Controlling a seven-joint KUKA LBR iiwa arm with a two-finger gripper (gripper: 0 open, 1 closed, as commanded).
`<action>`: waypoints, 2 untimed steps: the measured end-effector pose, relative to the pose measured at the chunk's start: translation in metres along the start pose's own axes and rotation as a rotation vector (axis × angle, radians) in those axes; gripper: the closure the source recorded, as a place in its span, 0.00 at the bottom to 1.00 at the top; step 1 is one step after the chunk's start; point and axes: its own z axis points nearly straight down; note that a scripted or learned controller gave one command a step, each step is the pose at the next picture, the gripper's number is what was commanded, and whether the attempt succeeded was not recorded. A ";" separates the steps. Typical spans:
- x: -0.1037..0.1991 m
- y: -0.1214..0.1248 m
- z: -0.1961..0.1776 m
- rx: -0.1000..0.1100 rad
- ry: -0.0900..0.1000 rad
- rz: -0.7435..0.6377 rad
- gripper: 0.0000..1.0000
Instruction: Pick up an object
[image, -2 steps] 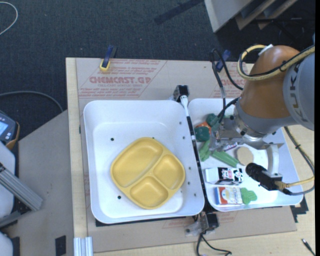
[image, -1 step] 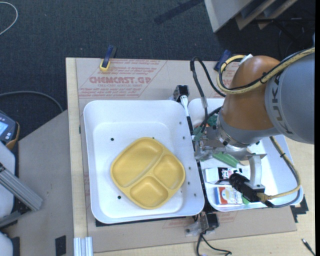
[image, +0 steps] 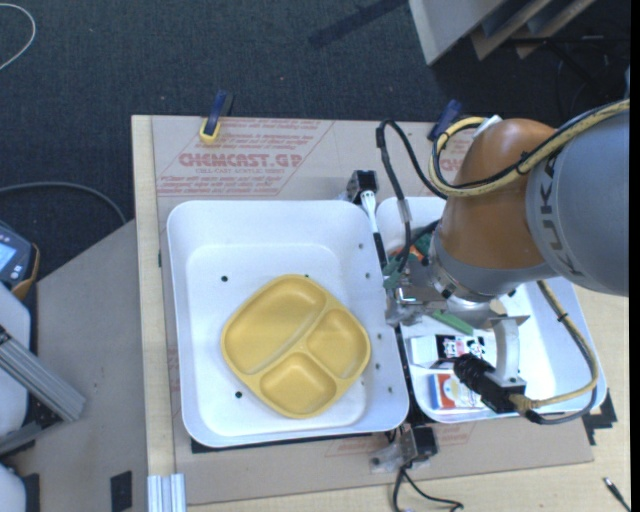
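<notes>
We see the arm over the right bin, yellow divided plate in the left bin, gripper (grip unclear to us) hidden beneath the wrist

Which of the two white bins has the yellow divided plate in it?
The left bin, the one away from the arm. The yellow plate lies flat in its middle, while the right bin sits under the arm with small packets.

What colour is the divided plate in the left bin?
Yellow. The divided plate shows plainly in the camera view, lying in the left bin.
</notes>
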 end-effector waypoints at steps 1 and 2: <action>0.004 0.012 -0.003 -0.007 -0.001 0.000 1.00; -0.004 0.001 -0.018 -0.008 -0.001 0.002 1.00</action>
